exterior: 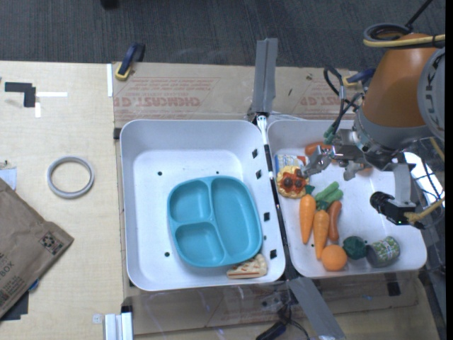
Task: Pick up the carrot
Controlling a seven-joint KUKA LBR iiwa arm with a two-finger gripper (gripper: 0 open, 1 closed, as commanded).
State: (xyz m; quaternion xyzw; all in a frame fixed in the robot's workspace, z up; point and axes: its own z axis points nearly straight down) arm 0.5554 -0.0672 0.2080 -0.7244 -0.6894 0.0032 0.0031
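Observation:
Three carrots lie side by side in the right bin: an orange carrot, a second orange one and a redder one. Their green tops point toward the far side. My gripper hangs over the bin's far part, just beyond the carrot tops. It is open and its fingers hold nothing. The orange-banded arm reaches in from the right.
Around the carrots lie a pizza-like toy, an orange ball, a dark green piece, a small can and a small orange-red item. The left bin holds a blue divided plate and a bread slice.

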